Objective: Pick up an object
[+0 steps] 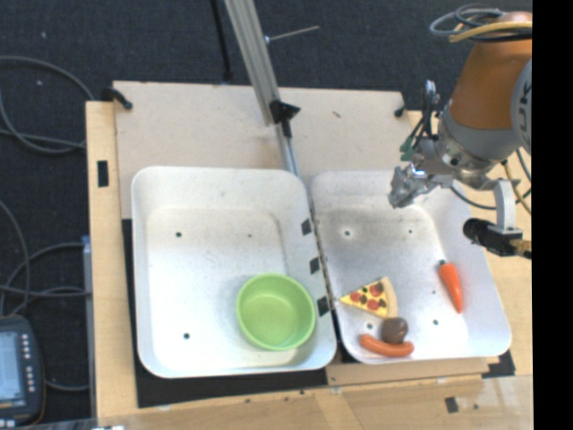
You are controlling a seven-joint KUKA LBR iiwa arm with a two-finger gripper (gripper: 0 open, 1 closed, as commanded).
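Note:
The right bin (358, 206) holds a toy pizza slice (372, 296), a brown round piece (394, 329), a red sausage (387, 347) along the front wall and an orange carrot (450, 285) at the right side. A green bowl (275, 311) sits in the left bin (179, 195) near its front right corner. My gripper (408, 189) hangs over the back of the right bin, well behind the pizza slice and left of the carrot. Nothing shows beneath it.
A slanted aluminium bar (255, 52) runs down from the top to the gap between the bins. Cables (27, 106) lie on the dark floor at left. A black fitting (488, 234) sticks out by the right bin's right rim.

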